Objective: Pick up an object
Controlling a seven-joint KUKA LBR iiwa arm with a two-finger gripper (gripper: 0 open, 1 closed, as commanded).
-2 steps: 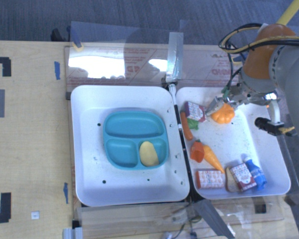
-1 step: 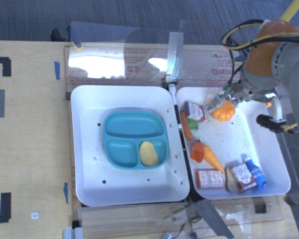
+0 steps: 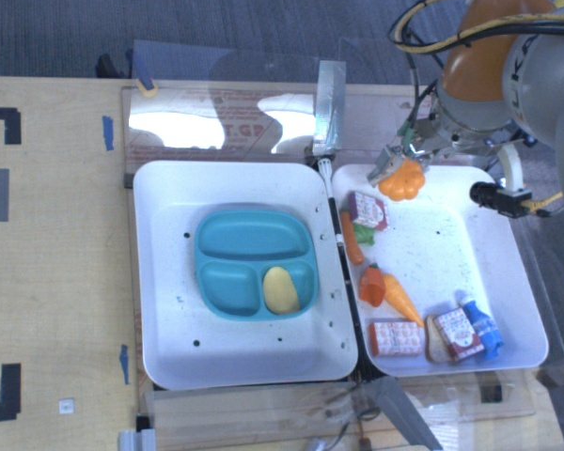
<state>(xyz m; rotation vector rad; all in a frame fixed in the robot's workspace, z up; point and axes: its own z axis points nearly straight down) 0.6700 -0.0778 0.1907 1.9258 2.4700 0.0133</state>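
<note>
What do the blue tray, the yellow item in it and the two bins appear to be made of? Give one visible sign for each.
Tray: likely moulded plastic, matt; even turquoise colour and rounded compartments.
Yellow item: probably plastic or rubber toy food; smooth, uniform, slight sheen.
Left bin and right bin: seemingly thin white plastic; rounded rims, smooth walls, soft glare.

Two bins [image 3: 160, 252] — one tray [image 3: 254, 238], two carrots [image 3: 390, 289]

A pale wooden bench [image 3: 47, 280] with blue tape marks stands on grey carpet [image 3: 216, 7].
</note>
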